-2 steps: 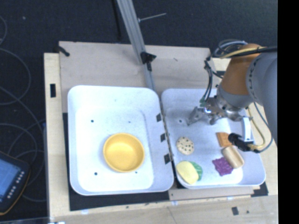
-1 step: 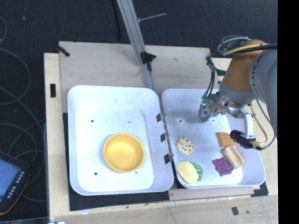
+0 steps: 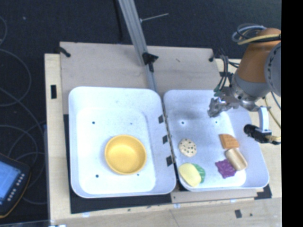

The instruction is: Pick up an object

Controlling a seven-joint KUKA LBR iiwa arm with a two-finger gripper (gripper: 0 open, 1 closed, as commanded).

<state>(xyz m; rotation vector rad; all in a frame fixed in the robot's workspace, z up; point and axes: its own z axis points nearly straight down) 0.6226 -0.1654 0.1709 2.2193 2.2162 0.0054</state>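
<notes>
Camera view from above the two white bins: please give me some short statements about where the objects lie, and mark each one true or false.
1. The round yellow bowl lies in the left white bin. True.
2. The round tan cookie with dark spots lies in the left bin. False: it is in the right white bin, near the divider between the bins.
3. The gripper hangs over the far part of the right bin. True.
4. The small purple object is between the gripper's fingers. False: it lies on the bin floor near the front, beside a tan cylinder.
5. The yellow and green object sits near the front edge of the right bin. True.
</notes>
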